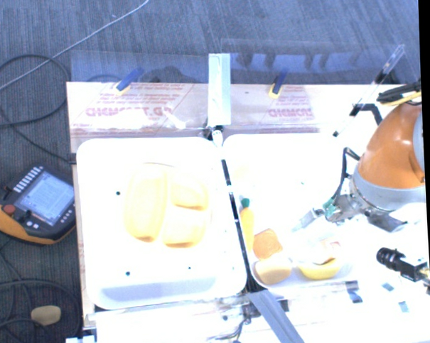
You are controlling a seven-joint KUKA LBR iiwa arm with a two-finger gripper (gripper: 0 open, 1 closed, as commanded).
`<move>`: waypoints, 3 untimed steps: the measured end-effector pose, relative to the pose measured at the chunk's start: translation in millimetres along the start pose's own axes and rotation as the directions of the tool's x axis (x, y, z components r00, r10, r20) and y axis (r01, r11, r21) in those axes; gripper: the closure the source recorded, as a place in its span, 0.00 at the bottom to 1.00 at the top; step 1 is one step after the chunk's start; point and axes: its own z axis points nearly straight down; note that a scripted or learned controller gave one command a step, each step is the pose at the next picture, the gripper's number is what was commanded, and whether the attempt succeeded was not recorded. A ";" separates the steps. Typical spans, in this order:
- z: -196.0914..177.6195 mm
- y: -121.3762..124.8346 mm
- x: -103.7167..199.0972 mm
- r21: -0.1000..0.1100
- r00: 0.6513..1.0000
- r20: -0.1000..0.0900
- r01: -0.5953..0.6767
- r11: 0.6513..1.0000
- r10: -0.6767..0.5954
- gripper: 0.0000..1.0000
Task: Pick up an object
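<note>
A thin yellow marker with a teal cap (245, 217) is lying in the right bin (285, 153), right beside the wall between the two bins. Its long side is running up and down the picture, cap end pointing to the far side. The arm (392, 156) is reaching in from the right and bending down over the right bin. Its gripper (323, 214) is hanging above a yellow banana-shaped toy (320, 269). I cannot tell how it is set.

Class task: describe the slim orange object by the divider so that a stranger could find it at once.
Start at the right bin and go to its left wall, beside the divider. The slim orange object lies there lengthwise with a teal tip; its neighbours, nearer the front, are rounder and paler.
</note>
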 end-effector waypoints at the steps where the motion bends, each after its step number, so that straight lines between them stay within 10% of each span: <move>1: 78.8 -1.5 -28.1 -0.010 0.988 0.004 0.152 0.988 -0.152 0.00; 2: 78.5 -4.2 -57.4 -0.014 0.948 0.004 0.320 0.947 -0.320 0.00; 3: 67.7 0.2 -52.1 -0.021 0.946 -0.003 0.325 0.946 -0.325 1.00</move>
